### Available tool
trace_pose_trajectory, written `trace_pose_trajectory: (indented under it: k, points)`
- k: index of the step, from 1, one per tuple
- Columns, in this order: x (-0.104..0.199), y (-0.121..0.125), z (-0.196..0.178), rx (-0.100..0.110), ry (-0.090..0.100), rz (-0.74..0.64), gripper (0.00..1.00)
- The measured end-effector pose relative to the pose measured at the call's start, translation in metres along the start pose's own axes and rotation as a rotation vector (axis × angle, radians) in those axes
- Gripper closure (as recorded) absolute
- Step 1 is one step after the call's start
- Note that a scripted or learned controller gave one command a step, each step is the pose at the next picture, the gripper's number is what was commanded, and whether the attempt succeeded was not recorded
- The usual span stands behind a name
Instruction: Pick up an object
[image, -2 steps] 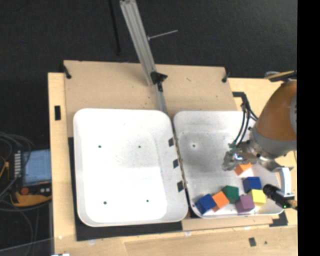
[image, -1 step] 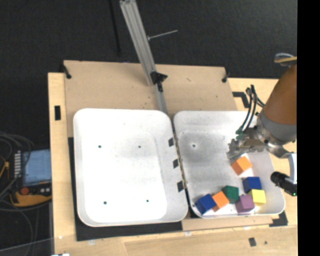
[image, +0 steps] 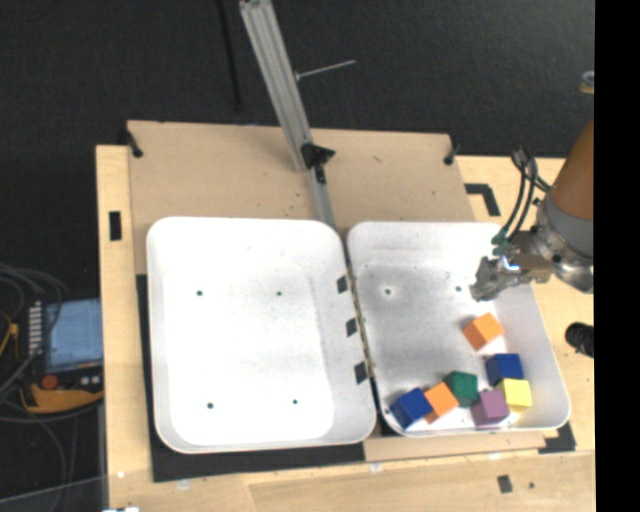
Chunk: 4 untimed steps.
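Gripper (image: 487, 282) hanging over the upper right part of the right bin (image: 420, 250), above and just left of an orange block (image: 484, 330). Jaw state impossible to tell, fingers too small and blurred. Along the bin's near edge: blue block (image: 410, 406), orange block (image: 441, 399), green block (image: 463, 385), purple block (image: 490, 406), yellow block (image: 517, 392), dark blue block (image: 505, 367).

Two white bins (image: 250, 232); seven blocks (image: 484, 331): two orange, two blue, green, purple, yellow.

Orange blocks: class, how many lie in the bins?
2, both in the right bin: one orange block below the gripper, another orange block in the near-edge cluster. None seems hidden.
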<state>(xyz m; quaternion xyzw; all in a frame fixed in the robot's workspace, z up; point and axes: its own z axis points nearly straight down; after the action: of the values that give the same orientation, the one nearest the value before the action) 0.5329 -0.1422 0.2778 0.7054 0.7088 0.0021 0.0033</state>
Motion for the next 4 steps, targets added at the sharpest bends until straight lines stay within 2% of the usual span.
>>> trace_pose_trajectory:
  k: [2,3,4]
  points:
    - [0.083,-0.017,0.014,0.007,0.001,0.000,1.00]
    - [0.135,-0.023,0.009,0.008,0.004,-0.004,1.00]
    - [0.179,-0.029,0.024,0.009,0.002,-0.001,1.00]
